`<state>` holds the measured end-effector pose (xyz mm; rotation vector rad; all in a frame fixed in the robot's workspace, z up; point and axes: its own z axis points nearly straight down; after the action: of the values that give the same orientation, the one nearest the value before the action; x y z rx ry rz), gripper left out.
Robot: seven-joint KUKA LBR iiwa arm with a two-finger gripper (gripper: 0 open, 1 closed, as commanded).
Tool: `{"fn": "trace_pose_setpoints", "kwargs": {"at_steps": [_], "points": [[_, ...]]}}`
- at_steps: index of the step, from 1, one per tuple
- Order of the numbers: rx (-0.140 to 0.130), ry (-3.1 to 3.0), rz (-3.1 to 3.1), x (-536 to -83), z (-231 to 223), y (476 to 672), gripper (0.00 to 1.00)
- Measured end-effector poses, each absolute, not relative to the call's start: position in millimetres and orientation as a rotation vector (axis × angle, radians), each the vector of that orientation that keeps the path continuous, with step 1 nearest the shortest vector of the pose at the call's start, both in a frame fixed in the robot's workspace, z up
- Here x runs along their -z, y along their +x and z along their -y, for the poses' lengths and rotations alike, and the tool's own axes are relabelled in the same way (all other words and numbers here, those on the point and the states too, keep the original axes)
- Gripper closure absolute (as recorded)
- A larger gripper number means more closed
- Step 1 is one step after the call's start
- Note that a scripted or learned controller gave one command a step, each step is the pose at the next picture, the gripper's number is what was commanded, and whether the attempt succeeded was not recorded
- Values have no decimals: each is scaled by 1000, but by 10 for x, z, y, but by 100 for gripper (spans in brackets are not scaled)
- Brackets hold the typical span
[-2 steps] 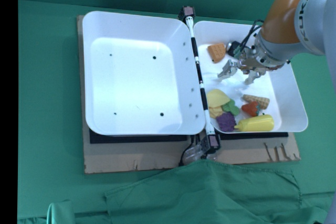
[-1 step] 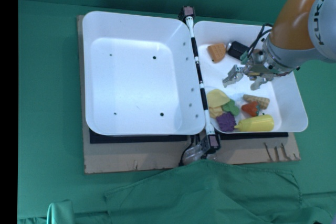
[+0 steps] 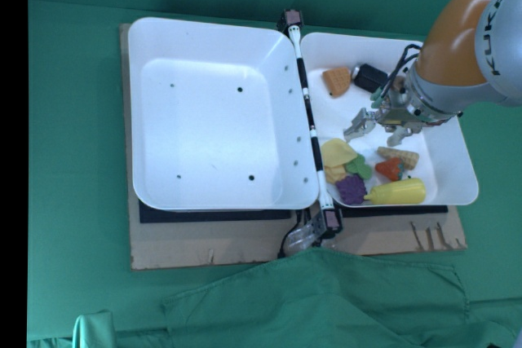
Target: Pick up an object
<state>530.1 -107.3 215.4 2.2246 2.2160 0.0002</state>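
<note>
My gripper [image 3: 377, 132] hovers over the middle of the right bin [image 3: 457, 175], open, with nothing between its fingers. Just below it lie a tan ridged cone [image 3: 398, 156] and a red piece [image 3: 390, 169]. To its lower left sit a yellow piece [image 3: 337, 152], a green piece [image 3: 359, 167] and a purple piece [image 3: 351, 189]. A long yellow piece [image 3: 397, 191] lies along the bin's front wall. An orange waffle-like piece [image 3: 336, 81] rests at the back left of this bin, apart from the gripper.
The left bin [image 3: 216, 114] stands beside the right one, with a black-and-white divider bar [image 3: 307, 114] between them. Green cloth [image 3: 326, 297] is bunched in front of the bench.
</note>
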Motion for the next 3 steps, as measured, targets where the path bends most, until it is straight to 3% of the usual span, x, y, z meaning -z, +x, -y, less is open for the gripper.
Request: {"fn": "trace_pose_setpoints", "kwargs": {"at_steps": [1,3], "points": [[-11,2223,-2208,-1860,1390,5090,0],[0,2226,-2215,-2053,1364,4730,0]]}}
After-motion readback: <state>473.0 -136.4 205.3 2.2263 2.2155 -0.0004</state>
